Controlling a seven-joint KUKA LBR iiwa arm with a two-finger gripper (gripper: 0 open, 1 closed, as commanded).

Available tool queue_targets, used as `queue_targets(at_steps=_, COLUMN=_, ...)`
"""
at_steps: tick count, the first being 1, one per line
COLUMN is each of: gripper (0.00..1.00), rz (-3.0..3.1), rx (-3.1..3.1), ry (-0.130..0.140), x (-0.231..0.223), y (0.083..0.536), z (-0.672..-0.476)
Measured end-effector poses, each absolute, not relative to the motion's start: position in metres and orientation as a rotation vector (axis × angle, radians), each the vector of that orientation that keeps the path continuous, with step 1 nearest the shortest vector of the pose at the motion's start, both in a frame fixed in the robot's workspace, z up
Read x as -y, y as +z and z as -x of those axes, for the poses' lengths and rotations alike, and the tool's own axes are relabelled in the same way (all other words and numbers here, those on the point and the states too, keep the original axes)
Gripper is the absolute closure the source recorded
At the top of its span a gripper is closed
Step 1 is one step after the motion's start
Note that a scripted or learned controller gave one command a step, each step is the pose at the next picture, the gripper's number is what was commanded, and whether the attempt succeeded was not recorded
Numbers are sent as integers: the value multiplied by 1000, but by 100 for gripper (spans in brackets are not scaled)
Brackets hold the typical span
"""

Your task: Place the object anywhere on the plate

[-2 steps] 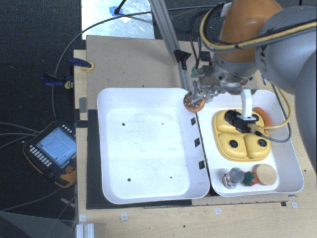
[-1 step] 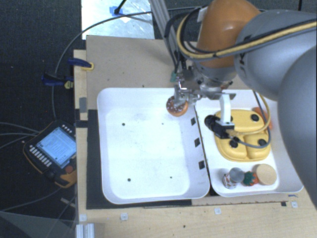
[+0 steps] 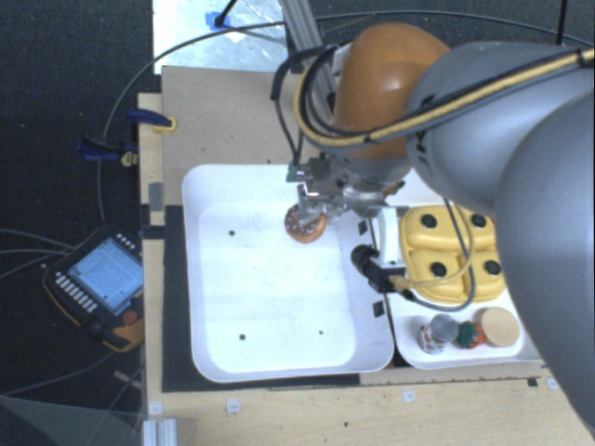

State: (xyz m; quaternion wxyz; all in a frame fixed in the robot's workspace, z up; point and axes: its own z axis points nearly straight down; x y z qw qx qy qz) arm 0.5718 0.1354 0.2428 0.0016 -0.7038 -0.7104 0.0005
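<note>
A small round brown-orange object (image 3: 305, 226) shows in the left white bin (image 3: 270, 342), near its far right part. My gripper (image 3: 314, 203) hangs directly over it and covers its upper edge. Whether the object is held or rests on the bin floor cannot be told from this view. The grey arm with its orange band (image 3: 386, 72) reaches in from the right and hides much of the right bin (image 3: 465, 356).
The right bin holds a yellow block with dark holes (image 3: 451, 254), a small grey item (image 3: 437, 333), a red-green item (image 3: 468, 335) and a tan disc (image 3: 499, 326). A black cable connector (image 3: 370, 269) hangs by the divider. A handheld pendant (image 3: 100, 284) lies left of the bench.
</note>
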Motion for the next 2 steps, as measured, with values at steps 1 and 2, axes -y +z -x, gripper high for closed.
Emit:
queue_targets(at_steps=1, gripper=100, rz=2211, rx=2230, ry=-1, x=-185, y=231, z=-567)
queue_targets(at_steps=2, gripper=0, rz=2217, rx=2226, ry=-1, x=-183, y=232, z=-568)
